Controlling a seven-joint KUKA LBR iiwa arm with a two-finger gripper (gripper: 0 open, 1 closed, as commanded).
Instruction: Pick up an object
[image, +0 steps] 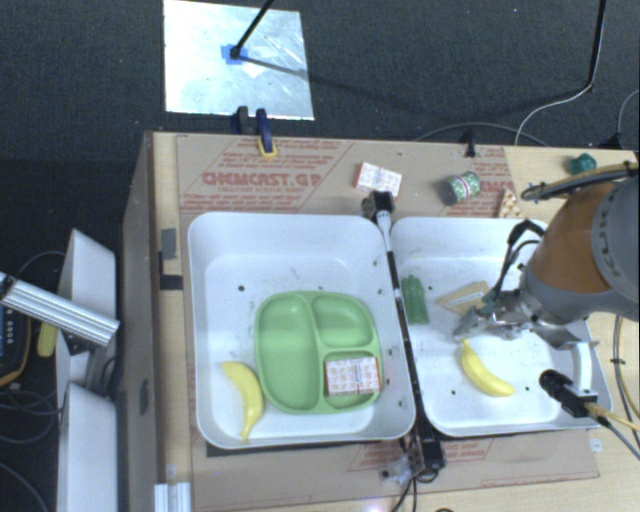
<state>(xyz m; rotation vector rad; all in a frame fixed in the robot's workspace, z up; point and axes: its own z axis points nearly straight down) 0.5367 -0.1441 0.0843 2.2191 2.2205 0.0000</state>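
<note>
In the right bin (440, 240) a yellow banana (485, 372) lies near the front. My gripper (478, 322) hangs low over the bin just behind the banana's upper end; whether it touches the banana is unclear. A tan flat block (462, 296) sits right behind the gripper, and a small green packet (413, 300) lies against the bin's left wall. The grey arm with its orange band (570, 255) comes in from the right.
The left bin (230, 250) holds a green divided plate (300, 345) with a small red-and-white box (352, 376) in one compartment, and a second banana (245, 395) beside it. A small can (462, 186) and a carton (378, 179) lie on the bench behind the bins.
</note>
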